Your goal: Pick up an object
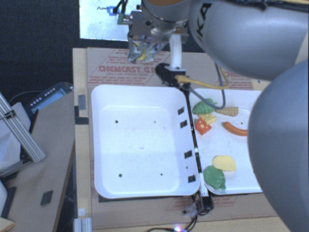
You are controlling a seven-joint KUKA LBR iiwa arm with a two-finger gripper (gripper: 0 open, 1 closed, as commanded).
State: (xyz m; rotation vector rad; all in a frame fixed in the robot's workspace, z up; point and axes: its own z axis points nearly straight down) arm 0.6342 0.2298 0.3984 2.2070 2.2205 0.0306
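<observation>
At the far left of the bench lay a grey device with a blue face [50, 94], and at its 7 o'clock a ribbed metal rail [20, 135] lay on a slant.

Item: left bin [99, 144], white and shallow, resting on a brown printed cardboard sheet [120, 67].

Item: gripper [143, 52], hanging over the cardboard at 12 o'clock from the left bin, beyond the bin's far rim. Whether it was released or clenched could not be told. A yellowish glint showed at its tip, but what it was could not be made out.

Item: black clips [184, 124], set in a row along the seam where the two bins met.

Item: right bin [241, 185], white, holding the loose toy foods.
- A green leafy piece [203, 105] lay near the seam, touching a yellow wedge [209, 118] at its 6 o'clock.
- A red block [203, 126] lay at 7 o'clock from the wedge.
- A tan cone [230, 111] lay at 3 o'clock from the leafy piece.
- An orange-red sausage [235, 128] lay at 5 o'clock from the cone.
- A yellow oval [224, 163] lay nearer the front rim, with a green lump [215, 178] touching it at 7 o'clock.

Item: grey arm [251, 28], bulking over the upper right and covering part of the right bin.
</observation>
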